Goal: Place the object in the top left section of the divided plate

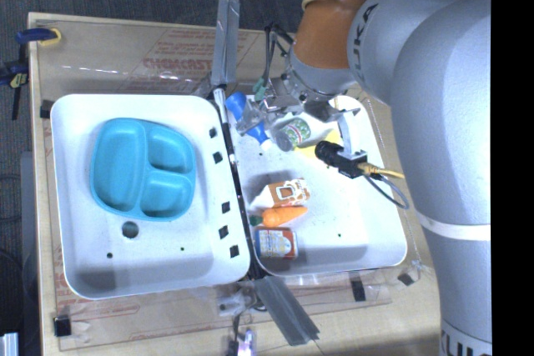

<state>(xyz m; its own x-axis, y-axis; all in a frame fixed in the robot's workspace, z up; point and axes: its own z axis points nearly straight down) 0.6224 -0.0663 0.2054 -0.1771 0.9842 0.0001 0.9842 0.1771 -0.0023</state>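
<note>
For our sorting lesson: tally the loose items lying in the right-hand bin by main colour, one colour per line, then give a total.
Blue: 1, the blue item at the bin's top left.
Green: 1, the green can by the gripper.
Orange: 3, the carrot, the toy truck, the small carton.
Total: 5

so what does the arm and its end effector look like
The arm is bulky, rounded and light grey, with an orange band above the wrist and dark KUKA lettering beside it. Thin cables loop over the top of the orange part. The end effector is a small cluster of bare metal parts with dark wiring.
</note>
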